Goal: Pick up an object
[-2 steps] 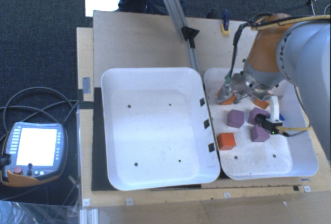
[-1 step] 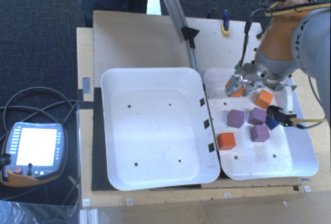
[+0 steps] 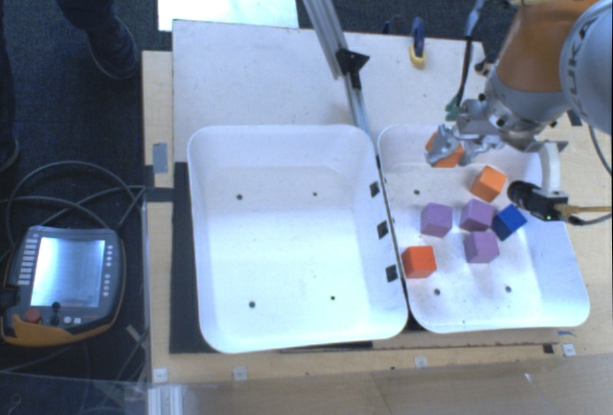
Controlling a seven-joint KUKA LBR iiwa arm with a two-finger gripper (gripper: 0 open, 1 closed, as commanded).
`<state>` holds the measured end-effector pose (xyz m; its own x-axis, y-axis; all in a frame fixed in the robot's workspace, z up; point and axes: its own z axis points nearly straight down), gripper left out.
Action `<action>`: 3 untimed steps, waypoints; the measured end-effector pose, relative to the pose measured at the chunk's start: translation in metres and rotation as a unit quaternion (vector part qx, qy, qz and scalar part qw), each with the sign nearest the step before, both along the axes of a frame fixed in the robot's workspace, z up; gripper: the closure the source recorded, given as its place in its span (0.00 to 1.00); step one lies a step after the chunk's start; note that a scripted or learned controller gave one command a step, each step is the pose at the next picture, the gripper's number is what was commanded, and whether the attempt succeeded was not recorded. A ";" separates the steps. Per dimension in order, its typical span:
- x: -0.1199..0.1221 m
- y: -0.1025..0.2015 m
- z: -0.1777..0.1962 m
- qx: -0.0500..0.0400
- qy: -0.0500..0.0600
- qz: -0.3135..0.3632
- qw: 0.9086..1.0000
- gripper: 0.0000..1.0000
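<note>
My gripper (image 3: 445, 150) is over the far left part of the right bin (image 3: 560, 303). A small orange block (image 3: 450, 156) shows between its grey fingers, and the gripper is shut on it. In the same bin lie another orange block (image 3: 488, 183), a third orange block (image 3: 419, 261) by the near left wall, three purple blocks (image 3: 436, 219) (image 3: 476, 214) (image 3: 481, 246) and a blue block (image 3: 509, 221).
The left bin (image 3: 206, 212) sits beside the right one, sharing a raised divider (image 3: 383, 229). A slanted metal pole (image 3: 330, 30) crosses above the far side of the bench. A teach pendant (image 3: 59, 284) lies on the floor at the left.
</note>
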<state>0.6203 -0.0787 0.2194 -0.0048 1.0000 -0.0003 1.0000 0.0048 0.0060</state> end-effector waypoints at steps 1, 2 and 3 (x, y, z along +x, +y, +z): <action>0.001 0.000 0.021 0.000 0.001 0.000 1.000 1.00; -0.012 0.058 0.023 0.002 0.003 0.003 1.000 1.00; -0.029 0.109 0.031 0.002 0.003 0.003 1.000 1.00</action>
